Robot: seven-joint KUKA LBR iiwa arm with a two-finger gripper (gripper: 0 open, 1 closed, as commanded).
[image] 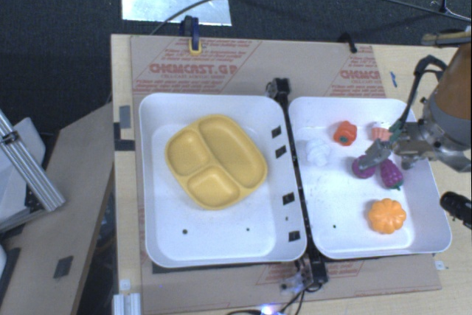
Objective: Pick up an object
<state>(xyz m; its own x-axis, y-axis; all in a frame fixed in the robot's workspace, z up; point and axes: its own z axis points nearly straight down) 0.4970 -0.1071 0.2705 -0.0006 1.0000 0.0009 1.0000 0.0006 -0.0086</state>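
The gripper point(376, 153) hung over the small purple plastic toy vegetable point(391, 174); finger state indiscernible. Likely light, rigid, slippery; pinch midbody.

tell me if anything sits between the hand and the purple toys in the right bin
Nothing visible does. The hand is right over the purple toys, its tip against them. The orange pumpkin lies nearer the camera, and the small orange toy lies off to the side.

Gripper point(375, 156) hangs low at three o'clock in the right bin point(346, 240), right over two purple pieces point(391, 175). Orange pumpkin point(387, 215) sits at five o'clock; yellow divided plate point(214, 161) rests in the left bin point(214, 247).
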